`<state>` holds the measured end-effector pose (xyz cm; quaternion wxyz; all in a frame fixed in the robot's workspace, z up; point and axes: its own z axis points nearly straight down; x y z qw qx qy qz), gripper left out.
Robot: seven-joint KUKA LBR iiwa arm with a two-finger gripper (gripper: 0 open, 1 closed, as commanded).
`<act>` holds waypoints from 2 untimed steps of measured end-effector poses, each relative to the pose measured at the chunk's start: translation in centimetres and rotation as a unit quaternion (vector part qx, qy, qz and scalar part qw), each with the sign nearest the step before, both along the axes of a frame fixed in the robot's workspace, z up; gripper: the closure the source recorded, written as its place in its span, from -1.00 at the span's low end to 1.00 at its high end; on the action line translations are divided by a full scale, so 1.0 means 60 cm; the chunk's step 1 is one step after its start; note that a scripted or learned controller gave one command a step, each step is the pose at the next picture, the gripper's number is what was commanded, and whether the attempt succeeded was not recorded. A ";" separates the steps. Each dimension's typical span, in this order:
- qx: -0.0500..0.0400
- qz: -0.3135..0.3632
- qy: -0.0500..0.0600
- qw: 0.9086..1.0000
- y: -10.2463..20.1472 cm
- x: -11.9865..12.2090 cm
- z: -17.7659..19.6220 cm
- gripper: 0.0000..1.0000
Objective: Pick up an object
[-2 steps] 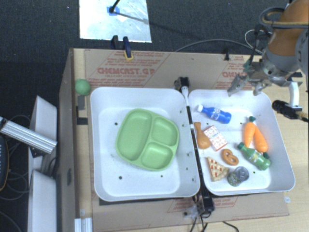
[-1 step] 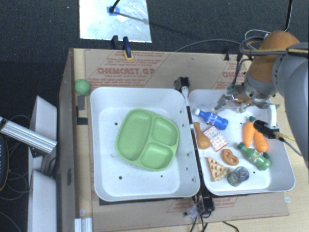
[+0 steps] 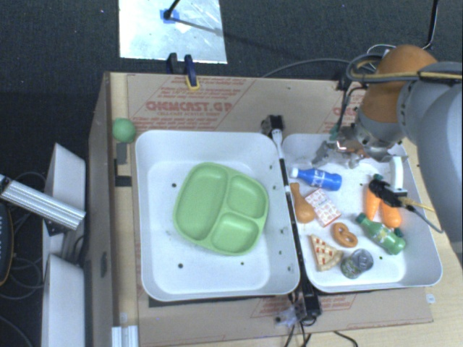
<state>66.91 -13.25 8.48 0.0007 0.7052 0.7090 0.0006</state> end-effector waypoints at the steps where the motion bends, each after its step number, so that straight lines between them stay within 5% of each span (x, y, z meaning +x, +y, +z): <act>1: 0.000 0.000 0.000 1.000 0.030 0.000 0.000 -1.00; 2: 0.000 -0.002 0.000 1.000 0.023 0.000 0.001 -1.00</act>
